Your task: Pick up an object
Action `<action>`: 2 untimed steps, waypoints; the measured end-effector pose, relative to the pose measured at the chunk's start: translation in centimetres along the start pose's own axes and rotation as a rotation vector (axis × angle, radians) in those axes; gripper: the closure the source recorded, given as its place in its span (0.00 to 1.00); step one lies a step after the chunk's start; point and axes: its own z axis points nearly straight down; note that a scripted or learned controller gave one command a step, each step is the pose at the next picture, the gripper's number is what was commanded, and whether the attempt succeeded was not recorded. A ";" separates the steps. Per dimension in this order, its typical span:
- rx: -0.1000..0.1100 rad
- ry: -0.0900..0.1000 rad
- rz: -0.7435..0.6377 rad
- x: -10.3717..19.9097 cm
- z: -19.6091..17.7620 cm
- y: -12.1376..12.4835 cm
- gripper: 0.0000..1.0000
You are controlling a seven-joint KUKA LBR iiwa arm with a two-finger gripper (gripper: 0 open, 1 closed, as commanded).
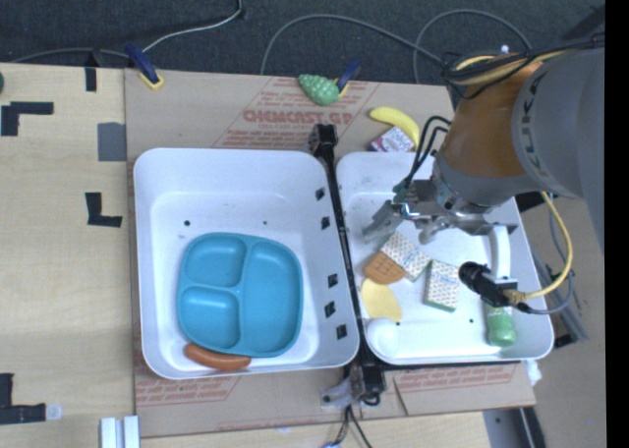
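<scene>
Grey two-finger gripper (405, 219) low in right white bin (521, 343), fingers spread, holding nothing. Just below it: flat square checkered waffle-like piece (405, 254), tan and pale, lying tilted.

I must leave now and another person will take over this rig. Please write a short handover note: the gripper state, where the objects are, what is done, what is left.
Gripper: low over the upper part of the right bin, fingers spread, nothing between them.
Right bin: waffle-patterned piece, orange piece, yellow piece, checkered block, green object.
Left bin: blue divided plate, sausage at its lower edge.
Outside the bins: banana, green toy.
Done: nothing picked up yet.
Left: grasp one object and lift it.
</scene>
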 end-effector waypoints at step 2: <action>-0.005 -0.002 0.001 -3.8 9.8 8.8 0.00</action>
